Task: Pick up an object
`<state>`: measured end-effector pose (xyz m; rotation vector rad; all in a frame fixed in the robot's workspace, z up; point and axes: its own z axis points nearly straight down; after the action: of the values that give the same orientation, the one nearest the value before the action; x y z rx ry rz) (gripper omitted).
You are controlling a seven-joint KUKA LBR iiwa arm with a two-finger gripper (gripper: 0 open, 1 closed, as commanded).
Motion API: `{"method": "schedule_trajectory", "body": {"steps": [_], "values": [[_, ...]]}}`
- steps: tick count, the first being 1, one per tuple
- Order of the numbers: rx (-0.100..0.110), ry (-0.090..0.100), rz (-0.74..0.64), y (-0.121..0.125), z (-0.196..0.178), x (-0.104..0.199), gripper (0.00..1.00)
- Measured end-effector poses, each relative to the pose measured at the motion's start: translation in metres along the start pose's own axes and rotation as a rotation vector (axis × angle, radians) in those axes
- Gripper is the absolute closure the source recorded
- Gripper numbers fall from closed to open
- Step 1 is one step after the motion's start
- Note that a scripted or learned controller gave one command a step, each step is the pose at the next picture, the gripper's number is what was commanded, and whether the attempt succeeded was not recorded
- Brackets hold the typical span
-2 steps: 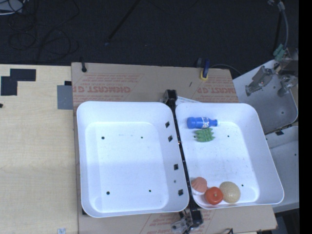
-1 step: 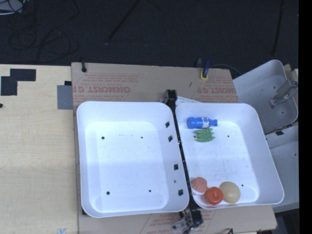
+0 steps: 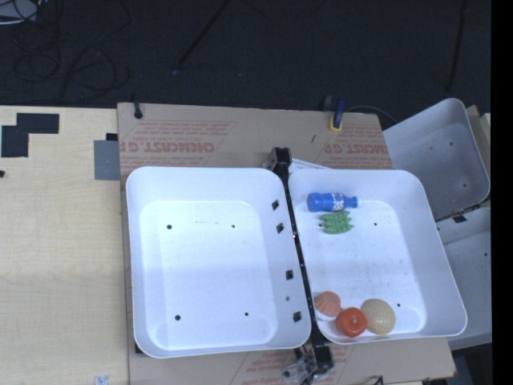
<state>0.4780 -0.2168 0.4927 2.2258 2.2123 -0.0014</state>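
Note:
The right bin (image 3: 417,247) holds a blue bottle (image 3: 330,202) lying on its side near the far wall. Just in front of it lies a small green leafy piece (image 3: 337,224). At the near edge of that bin sit a pink shell-like piece (image 3: 327,303), a red tomato (image 3: 351,322) and a beige round object (image 3: 378,315), close together.
The left bin (image 3: 204,263) stands beside the right one on a cardboard sheet (image 3: 208,139). A grey-white panel (image 3: 437,155) leans at the far right. A blue and yellow clamp (image 3: 337,115) sits at the cardboard's far edge.

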Motion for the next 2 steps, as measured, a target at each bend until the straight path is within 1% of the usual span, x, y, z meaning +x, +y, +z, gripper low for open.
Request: {"method": "schedule_trajectory", "body": {"steps": [1,2], "values": [[-0.001,0.001,-0.008,-0.0022,-0.0479,0.0027,0.0],[0.005,0.003,-0.008,-0.0019,-0.0383,0.0035,0.0]]}}
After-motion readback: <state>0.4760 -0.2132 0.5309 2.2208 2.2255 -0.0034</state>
